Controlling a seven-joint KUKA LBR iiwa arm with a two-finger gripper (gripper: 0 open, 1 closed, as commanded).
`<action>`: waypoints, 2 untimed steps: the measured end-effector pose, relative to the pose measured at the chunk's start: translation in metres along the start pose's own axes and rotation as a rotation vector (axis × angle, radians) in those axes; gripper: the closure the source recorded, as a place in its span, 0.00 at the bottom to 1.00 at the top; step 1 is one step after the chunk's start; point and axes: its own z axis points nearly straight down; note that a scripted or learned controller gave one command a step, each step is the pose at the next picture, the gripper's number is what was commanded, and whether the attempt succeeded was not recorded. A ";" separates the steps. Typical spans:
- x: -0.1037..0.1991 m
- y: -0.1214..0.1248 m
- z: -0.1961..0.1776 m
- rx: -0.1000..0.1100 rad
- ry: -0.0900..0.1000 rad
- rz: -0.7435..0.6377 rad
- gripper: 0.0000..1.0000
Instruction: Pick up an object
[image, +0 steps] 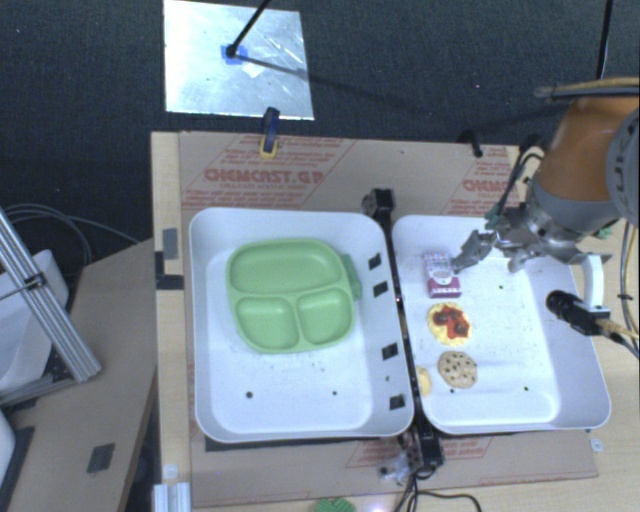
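Objects for picking number four, all in the right-hand shallow white plastic bin (575, 400). One small pink-and-white rectangular packet (441, 274) lies toward the bin's 11 o'clock. One round yellow toy pizza with red topping (449, 321) sits just below the packet, near but apart from it. One round tan cookie with dark chips (458, 369) lies below the pizza. One small yellow piece (423, 381), shape unclear, rests against the bin's left wall at about 8 o'clock, beside the cookie.

Bins number two, set side by side on the cardboard-covered bench (330, 165), both glossy with rounded corners. The left-hand white bin (215, 400) holds one pale green plastic plate with three compartments (292, 295), smooth and rounded, lying flat near the bin's centre.

One grey arm with an orange band (590, 150) reaches in from 3 o'clock. Its metal pincer (495, 252) hangs over the right bin's upper area; two fingers are spread apart, with nothing between them. The nearer fingertip (466, 258) stands just beside the packet's right edge; contact cannot be determined.

One crinkled silver foil sheet (238, 60) lies at 12 o'clock beyond the bench.
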 end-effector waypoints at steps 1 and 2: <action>-0.012 0.005 0.117 0.000 0.004 0.004 0.00; 0.008 -0.025 0.114 0.004 0.001 0.002 0.00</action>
